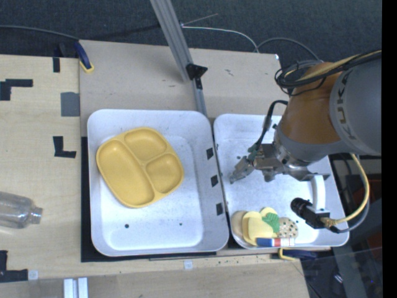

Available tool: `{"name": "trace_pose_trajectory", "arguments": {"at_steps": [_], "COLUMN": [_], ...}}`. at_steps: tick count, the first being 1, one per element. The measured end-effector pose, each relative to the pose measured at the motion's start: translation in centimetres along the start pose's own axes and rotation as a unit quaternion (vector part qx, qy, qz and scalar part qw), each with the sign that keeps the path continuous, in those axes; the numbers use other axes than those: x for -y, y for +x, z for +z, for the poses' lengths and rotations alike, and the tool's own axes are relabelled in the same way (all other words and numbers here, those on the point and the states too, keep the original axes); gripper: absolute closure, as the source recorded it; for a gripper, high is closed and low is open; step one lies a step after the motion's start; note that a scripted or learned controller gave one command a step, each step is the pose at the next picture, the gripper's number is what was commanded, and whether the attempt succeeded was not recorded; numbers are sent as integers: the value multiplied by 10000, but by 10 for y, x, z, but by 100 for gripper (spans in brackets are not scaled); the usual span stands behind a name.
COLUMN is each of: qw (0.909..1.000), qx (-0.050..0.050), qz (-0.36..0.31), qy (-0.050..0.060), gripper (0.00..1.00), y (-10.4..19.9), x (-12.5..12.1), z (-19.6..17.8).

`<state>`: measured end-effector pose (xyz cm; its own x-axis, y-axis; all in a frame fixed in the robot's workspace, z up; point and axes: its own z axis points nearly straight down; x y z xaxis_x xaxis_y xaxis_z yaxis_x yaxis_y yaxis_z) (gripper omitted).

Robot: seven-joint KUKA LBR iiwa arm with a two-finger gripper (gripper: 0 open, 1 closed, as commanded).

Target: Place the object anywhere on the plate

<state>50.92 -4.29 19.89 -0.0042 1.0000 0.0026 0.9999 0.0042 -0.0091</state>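
The two-finger gripper hangs over the right white bin with fingers apart and nothing between them, the yellow-green soft toy lying in that bin's near corner, well apart from the yellow three-compartment plate in the left bin.

Grey arm w/ orange band, black & yellow cables.

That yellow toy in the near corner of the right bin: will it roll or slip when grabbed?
The yellow toy looks lumpy and rounded, so it may slip from a pinch. It sits wedged in the corner of the right bin, so it probably won't roll, though the walls crowd the hand. It looks like light plastic.
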Motion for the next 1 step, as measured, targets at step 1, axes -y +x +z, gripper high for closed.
{"name": "trace_pose_trajectory", "arguments": {"at_steps": [1], "qw": [10000], "qx": [4], "qz": [6], "qy": [-25], "gripper": [100], "y": [-2], "x": [-2], "z": [-12]}}
